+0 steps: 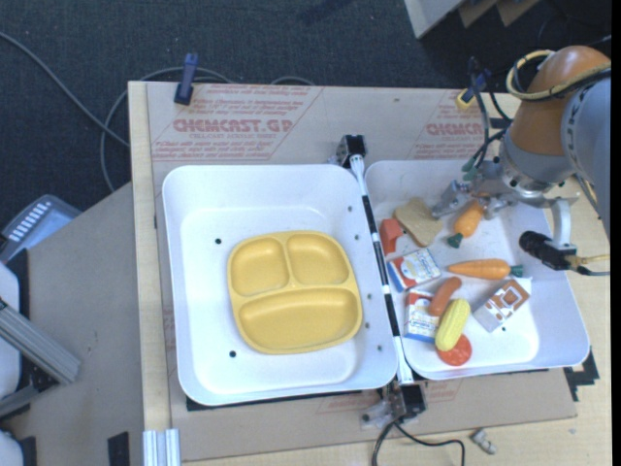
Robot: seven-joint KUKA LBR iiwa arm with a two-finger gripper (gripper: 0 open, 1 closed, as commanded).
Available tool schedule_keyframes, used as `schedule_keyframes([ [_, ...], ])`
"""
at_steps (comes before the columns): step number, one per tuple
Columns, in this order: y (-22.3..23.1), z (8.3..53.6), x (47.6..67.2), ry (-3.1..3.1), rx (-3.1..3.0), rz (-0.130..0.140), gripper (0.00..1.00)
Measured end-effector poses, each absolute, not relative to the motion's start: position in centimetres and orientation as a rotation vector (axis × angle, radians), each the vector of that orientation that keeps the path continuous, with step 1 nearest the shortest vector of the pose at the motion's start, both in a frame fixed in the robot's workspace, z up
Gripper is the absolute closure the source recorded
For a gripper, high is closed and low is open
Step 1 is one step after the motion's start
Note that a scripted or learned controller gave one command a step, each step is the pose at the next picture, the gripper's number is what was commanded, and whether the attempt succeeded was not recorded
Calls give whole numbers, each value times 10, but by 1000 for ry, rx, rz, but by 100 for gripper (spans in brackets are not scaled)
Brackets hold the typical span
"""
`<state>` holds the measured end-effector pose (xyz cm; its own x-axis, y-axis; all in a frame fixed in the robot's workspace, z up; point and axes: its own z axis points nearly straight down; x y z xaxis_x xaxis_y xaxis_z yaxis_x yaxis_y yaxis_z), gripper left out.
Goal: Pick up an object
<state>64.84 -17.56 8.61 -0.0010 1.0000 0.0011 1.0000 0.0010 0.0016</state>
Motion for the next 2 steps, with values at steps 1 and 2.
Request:
schedule_keyframes([
  [1,-175,86,640,2221,2221,1,0],
  [2,-162,86,665,2222,2225,-7,0],
])
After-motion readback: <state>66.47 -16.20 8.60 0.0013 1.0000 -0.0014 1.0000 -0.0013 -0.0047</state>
